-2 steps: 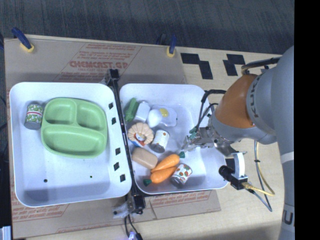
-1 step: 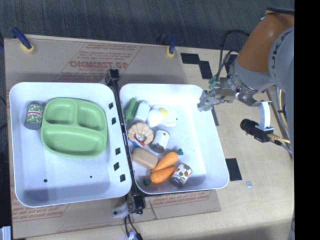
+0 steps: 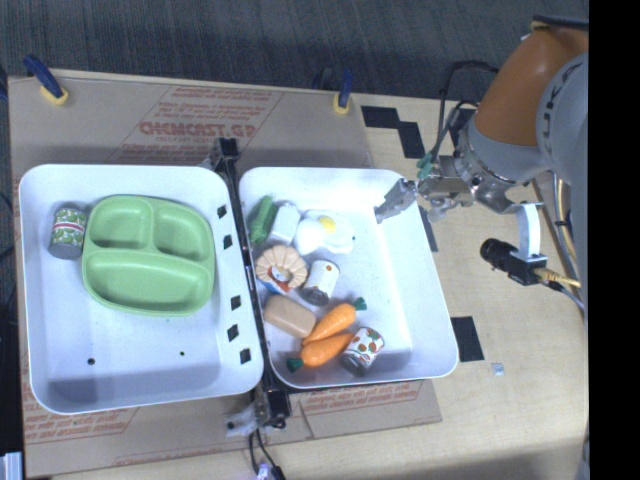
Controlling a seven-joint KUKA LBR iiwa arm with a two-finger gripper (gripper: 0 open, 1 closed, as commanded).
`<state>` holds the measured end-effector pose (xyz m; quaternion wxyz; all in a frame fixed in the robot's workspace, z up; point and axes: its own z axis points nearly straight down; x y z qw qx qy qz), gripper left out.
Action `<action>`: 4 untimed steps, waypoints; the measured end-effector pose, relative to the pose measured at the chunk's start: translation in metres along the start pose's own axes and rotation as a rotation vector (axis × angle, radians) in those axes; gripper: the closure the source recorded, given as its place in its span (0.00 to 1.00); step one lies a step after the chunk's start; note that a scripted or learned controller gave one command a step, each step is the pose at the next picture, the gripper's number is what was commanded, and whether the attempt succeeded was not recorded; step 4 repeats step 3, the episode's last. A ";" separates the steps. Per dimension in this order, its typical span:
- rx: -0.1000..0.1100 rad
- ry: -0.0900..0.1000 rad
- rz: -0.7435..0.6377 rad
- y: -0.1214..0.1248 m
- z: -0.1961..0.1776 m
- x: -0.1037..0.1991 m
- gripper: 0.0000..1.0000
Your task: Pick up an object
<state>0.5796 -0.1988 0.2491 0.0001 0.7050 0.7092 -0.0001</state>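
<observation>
Green tray in left bin

Even, soft overhead light; faint shadows, slight blur throughout.

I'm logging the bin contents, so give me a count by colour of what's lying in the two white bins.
Green: 2, the divided plate and a cucumber-like piece
Orange: 2, both carrots
White: 2, fried egg and a white piece beside it
Tan: 2, the croissant-like pastry and bread piece
Patterned cans: 3
Total: 11
</observation>
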 end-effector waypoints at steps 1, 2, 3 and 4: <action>0.005 0.002 0.000 -0.045 0.140 0.061 0.00; 0.005 0.001 -0.004 -0.044 0.129 0.060 1.00; -0.002 -0.001 0.002 -0.102 0.013 0.045 1.00; -0.002 -0.001 0.002 -0.102 0.013 0.045 1.00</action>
